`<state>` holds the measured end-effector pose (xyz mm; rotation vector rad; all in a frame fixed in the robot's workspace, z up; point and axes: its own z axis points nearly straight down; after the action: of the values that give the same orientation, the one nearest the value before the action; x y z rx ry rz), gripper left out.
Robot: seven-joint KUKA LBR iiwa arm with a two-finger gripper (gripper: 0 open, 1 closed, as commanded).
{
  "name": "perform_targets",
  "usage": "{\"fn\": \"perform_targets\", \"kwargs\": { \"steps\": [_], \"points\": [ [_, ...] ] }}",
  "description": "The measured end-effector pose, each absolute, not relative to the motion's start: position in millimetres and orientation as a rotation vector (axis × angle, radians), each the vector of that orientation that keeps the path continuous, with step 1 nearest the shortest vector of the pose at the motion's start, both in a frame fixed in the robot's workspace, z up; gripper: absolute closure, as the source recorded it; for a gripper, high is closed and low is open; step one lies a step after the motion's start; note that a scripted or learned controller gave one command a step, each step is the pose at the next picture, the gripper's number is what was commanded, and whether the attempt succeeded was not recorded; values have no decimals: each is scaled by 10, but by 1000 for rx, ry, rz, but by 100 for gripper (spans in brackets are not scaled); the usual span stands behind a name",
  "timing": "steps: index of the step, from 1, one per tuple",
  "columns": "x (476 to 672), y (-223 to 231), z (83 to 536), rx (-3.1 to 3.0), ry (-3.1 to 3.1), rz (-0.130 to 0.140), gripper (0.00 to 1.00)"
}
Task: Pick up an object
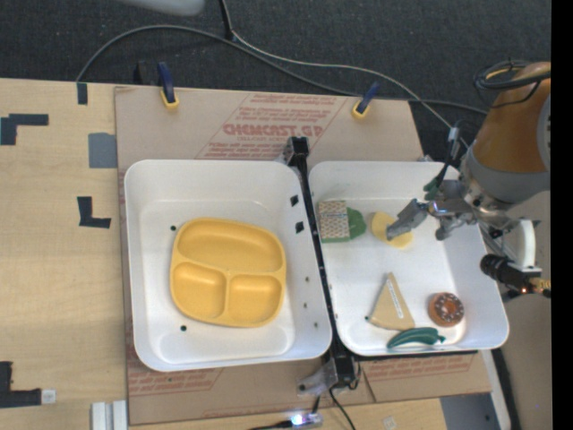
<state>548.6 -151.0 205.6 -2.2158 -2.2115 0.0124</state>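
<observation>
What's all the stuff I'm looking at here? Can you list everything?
Bins: 2, white, side by side on the bench, left bin, right bin.
Divided plate: 1, yellow, three compartments, in the left bin.
Sponge: 1, green with a pale checked top, upper left of the right bin.
Small round piece: 1, yellow, right bin, beside the gripper's fingers.
Wedge: 1, tan, triangular, lower middle of the right bin.
Doughnut: 1, brown, lower right of the right bin.
Curved piece: 1, dark green, front edge of the right bin.
Clamps: 2, blue and yellow, on the cardboard's far edge, left, right.
Arm: 1, grey and orange, from the right.
Gripper: 1, dark, over the right bin.
</observation>
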Motion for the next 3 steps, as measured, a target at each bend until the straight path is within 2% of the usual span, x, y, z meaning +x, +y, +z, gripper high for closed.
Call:
{"fn": "perform_targets", "kwargs": {
  "steps": [1,3],
  "points": [
    [5514,-1508,2115,-2219,-2222,2,0],
    [5556,-1406,1224,-2218,-2220,4,0]
  ]
}}
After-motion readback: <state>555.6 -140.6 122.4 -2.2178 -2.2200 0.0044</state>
